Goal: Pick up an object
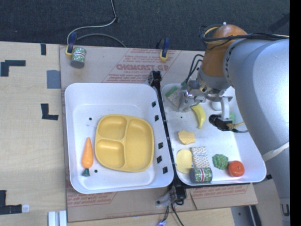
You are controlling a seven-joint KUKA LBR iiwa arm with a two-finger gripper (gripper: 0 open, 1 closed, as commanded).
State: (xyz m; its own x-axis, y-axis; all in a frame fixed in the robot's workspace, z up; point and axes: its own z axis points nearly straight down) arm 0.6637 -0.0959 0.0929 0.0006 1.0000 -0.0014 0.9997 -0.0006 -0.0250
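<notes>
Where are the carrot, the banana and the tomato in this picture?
carrot [87,153]: camera view, on the middle of its orange body.
banana [200,115]: camera view, on the middle of its curved yellow length.
tomato [236,168]: camera view, on the centre of its red top.
</notes>
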